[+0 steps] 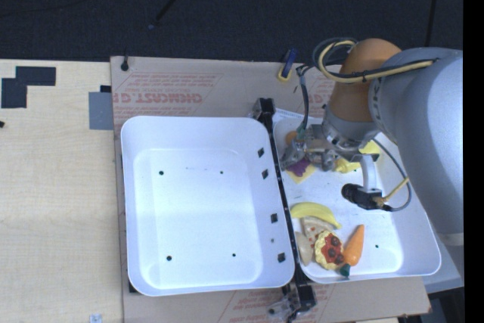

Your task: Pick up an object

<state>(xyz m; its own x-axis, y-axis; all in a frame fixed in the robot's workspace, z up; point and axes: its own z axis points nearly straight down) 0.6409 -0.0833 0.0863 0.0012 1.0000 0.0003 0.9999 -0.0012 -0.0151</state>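
The right white bin [412,257] holds several toy foods. A yellow banana [315,213] lies near its middle, with an orange carrot [354,243] and a red and yellow pizza-like piece [328,250] at the front. A purple piece [302,171] and a yellow piece [349,164] lie at the back. My gripper [305,153] is low over the back left part of this bin, right above the purple piece. The grey arm with its orange band [363,60] covers the bin's back right corner.
The left white bin [136,163] sits beside the right one, and a black divider with clips [272,185] joins them. A black connector on a cable [361,197] hangs from the arm over the right bin. Both bins rest on cardboard [174,91].
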